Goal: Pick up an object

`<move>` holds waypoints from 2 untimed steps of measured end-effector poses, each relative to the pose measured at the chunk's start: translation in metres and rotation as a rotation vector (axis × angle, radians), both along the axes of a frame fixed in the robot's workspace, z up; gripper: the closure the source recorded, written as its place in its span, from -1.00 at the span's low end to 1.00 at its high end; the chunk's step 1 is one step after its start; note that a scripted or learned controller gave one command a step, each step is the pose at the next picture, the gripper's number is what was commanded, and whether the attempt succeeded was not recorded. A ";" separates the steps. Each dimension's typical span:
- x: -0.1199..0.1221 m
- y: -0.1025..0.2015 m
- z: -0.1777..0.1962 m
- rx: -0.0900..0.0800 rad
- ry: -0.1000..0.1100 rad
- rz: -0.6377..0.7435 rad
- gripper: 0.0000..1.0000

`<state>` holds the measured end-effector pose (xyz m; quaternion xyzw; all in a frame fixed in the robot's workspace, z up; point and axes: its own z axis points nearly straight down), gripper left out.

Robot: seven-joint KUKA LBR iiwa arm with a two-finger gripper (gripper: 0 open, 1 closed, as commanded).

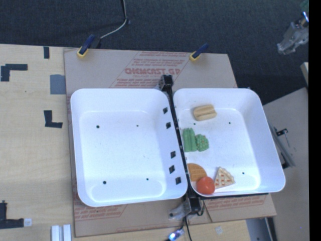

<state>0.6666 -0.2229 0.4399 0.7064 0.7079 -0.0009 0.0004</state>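
The right bin [251, 134] holds several toy foods. A tan bun [204, 112] lies near its far side. A green vegetable piece [194, 140] sits against its left wall. At the near left corner are an orange round piece [195, 171], a red tomato [205, 186] and a waffle-like wedge [224, 177], close together. My gripper [292, 38] hangs at the view's upper right, well outside the bins and far from every object, with nothing visibly in it.
The left bin [120, 149] stands beside the right one on a cardboard sheet [145, 69] held by two yellow-and-blue clamps [85, 45]. A black cable [118, 26] runs from the top. A wooden bench surface [30, 134] lies left.
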 end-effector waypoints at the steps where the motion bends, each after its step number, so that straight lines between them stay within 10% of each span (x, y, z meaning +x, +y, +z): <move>1: -0.015 0.000 0.045 -0.001 -0.006 -0.001 1.00; 2: 0.003 0.000 0.046 -0.001 -0.002 0.000 1.00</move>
